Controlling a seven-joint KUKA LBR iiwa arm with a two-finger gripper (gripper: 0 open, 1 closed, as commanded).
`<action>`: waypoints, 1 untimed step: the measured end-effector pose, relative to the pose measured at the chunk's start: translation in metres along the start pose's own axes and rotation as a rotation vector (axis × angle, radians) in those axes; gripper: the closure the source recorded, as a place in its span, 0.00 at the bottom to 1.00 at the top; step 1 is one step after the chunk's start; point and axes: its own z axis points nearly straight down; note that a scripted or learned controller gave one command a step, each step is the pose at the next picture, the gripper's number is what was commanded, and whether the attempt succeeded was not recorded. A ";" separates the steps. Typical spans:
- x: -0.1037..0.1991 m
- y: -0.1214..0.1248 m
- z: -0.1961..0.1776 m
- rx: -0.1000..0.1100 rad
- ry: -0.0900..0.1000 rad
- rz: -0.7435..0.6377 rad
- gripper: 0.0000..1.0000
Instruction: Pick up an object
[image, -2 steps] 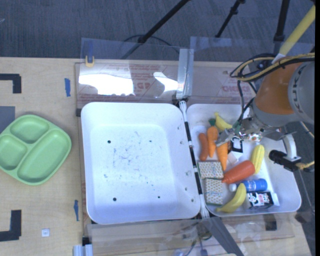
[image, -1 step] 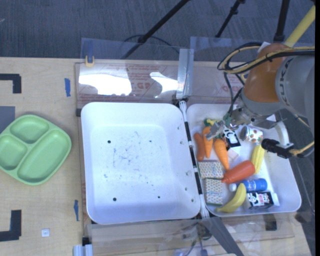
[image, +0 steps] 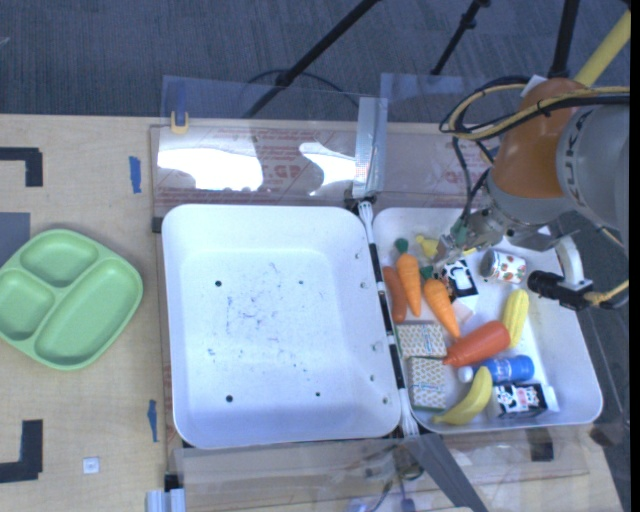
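gripper (image: 462, 238) hovering low over the crowded right bin (image: 585, 385), fingers' state, can't tell; carrots (image: 425, 290) packed tight, so a grab could slip or snag neighbours.

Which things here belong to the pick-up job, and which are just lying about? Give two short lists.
Belong to the job:
gripper, over the right bin
two carrots
two bananas
orange-red pepper
blue-capped bottle
wafer pieces

Just lying about:
green divided plate
left bin
blue tape marks
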 end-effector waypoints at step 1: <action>0.027 0.012 -0.056 0.025 0.020 0.074 1.00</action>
